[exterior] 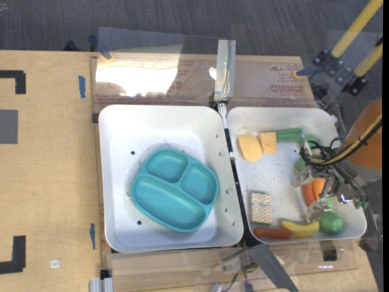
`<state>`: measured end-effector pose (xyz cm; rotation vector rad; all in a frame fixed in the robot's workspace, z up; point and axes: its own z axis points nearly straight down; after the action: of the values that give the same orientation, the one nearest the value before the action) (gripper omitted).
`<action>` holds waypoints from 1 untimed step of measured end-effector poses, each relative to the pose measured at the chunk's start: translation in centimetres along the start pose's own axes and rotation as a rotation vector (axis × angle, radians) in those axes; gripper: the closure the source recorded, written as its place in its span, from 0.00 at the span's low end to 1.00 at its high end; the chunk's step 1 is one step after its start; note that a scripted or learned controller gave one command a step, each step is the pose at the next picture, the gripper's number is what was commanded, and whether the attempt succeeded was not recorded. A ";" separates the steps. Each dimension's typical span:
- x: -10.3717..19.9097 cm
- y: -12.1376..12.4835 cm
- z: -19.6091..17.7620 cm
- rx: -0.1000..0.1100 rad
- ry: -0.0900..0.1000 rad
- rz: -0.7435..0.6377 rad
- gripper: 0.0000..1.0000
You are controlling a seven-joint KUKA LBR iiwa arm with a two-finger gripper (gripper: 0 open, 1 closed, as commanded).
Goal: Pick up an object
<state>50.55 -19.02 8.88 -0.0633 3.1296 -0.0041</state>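
The right bin (276, 178) holds several toy foods. A yellow rounded piece (249, 147) and a yellow block (268, 143) lie at its back left, with a green stick (289, 134) beside them. A patterned cracker (261, 207) lies near the left wall. Along the front edge are a red piece (271, 232), a banana (299, 227) and a green round fruit (331, 223). My gripper (320, 196) is low at the bin's right side, right over an orange carrot (310, 191), and its wrist and cables hide part of the carrot.
The left bin (112, 163) holds a teal divided plate (175, 189). A clear sheet and a metal bar (224, 69) stand behind the bins. The arm's orange band (372, 142) hangs over the right bin's right rim. Yellow poles stand at the far right.
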 end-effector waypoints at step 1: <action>-0.5 0.1 -1.3 0.004 -0.015 -0.002 1.00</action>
<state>51.06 -18.92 10.19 -0.0662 3.1141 -0.0104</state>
